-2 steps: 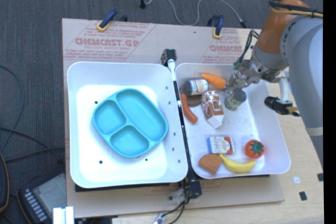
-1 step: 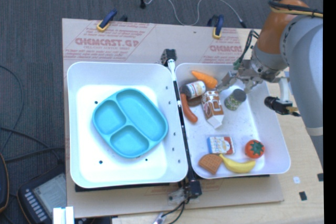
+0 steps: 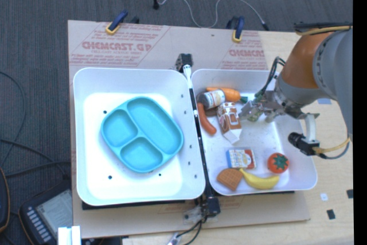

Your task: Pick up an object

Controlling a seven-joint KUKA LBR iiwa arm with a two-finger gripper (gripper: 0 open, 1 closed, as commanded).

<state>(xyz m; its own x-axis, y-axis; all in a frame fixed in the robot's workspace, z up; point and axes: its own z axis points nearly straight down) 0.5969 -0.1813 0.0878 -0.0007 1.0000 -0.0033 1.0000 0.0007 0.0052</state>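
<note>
Glossy curved banana (image 3: 259, 179), round tomato (image 3: 278, 163)

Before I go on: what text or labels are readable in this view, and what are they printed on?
"CHEMCAST GP" in red, on the brown protective paper covering the bench board, left side.
Red print again near the yellow clamp: blurred, likely the same.
Small white carton and small red-and-white packet in the right white bin: print too small to read.

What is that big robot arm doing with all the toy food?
The arm's gripper is down in the right bin, by a small carton and a carrot. Nothing shows between its fingers. A banana and tomato lie nearer the front. The left bin holds a blue divided plate.
</note>
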